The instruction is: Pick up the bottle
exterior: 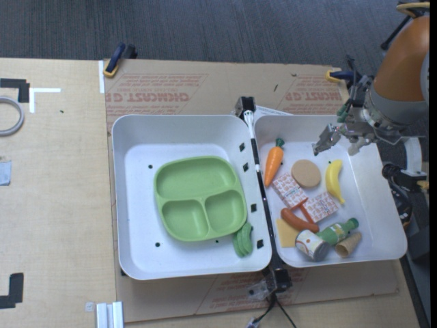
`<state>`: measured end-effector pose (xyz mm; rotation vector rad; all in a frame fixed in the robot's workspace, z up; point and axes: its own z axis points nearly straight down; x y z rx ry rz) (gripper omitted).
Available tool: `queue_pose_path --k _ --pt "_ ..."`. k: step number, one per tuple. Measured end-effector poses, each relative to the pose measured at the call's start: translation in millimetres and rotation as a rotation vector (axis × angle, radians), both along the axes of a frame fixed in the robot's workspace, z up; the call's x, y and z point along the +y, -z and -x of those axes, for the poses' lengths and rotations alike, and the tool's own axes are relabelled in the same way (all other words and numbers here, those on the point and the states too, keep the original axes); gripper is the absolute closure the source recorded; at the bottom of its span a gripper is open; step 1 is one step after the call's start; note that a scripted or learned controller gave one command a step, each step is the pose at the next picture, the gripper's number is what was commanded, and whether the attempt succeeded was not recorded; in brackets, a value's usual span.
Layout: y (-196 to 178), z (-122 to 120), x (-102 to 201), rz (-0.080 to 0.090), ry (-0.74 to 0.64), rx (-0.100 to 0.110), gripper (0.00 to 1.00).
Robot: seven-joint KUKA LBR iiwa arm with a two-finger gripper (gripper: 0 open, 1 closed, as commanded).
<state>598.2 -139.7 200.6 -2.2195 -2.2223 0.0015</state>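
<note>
the table (54,203) carried two shallow white bins side by side; the left bin (130,203) held a green plate (200,198) with three compartments, and a small green ridged piece (243,240) lay just beside the plate's lower right corner, near the wall between the bins; the right bin (379,183) held the food toys and the bottle.

the bottle (338,231) was green with a label, and it lay on its side in the lower part of the right bin, with its cap pointing to the right and slightly up; a can (313,245) lay touching its lower left end, and a small brown cone (346,244) lay just beside it on the lower right; a red sausage (298,220) and a yellow cheese slice (286,232) were to the left of the bottle; two packets with red print (304,198) were above it, then a round tan cookie (306,174), a carrot (273,162) near the left wall, and a banana (334,181) toward the right.

the arm (403,74) reached in from the right; the jaws (332,140) hung over the upper part of the right bin, above the banana and well apart from the bottle; nothing was between them, and i could not tell if they were open or closed.
</note>
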Motion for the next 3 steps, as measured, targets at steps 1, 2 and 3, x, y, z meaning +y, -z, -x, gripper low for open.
queue_pose_path --k 1,2,3 --pt "-10 -1 0 0.001 -0.002 -0.001 1.0" --pt "-2 82 -75 0.001 -0.068 -0.002 1.0" --pt "-10 116 -83 0.001 -0.296 -0.003 1.0"
